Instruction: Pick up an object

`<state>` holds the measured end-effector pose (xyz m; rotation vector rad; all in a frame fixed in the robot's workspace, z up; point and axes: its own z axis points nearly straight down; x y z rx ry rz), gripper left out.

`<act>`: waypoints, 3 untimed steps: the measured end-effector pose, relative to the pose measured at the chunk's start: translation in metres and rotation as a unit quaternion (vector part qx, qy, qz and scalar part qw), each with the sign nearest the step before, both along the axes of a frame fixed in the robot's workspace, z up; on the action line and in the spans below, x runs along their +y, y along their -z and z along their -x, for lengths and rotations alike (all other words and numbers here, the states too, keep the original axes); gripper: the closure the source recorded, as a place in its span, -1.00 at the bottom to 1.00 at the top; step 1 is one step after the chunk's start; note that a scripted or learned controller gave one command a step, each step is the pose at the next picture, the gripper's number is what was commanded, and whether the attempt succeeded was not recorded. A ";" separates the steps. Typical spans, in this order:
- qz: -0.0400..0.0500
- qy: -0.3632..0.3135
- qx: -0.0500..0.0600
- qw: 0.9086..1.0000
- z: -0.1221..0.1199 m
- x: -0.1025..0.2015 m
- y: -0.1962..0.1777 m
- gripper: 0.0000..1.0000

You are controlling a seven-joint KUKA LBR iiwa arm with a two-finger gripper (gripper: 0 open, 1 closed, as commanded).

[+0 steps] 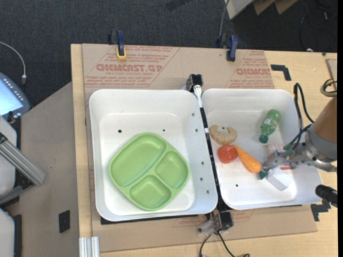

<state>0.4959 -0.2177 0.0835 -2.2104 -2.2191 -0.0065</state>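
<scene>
Camera view: hand low in right bin, by the carrot's green end; can't tell its grip. Tomato touches carrot, bread just above, green bottle near back-right. Green divided plate in left bin on tabletop.

An orange carrot lies slantwise in the right bin, apparently touching a tomato.
</scene>
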 end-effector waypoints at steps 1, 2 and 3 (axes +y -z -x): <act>0.005 0.002 -0.002 1.000 0.001 -0.004 -0.011 1.00; 0.007 0.001 -0.006 1.000 -0.001 -0.003 -0.075 1.00; 0.007 0.001 -0.006 1.000 0.003 -0.005 -0.138 1.00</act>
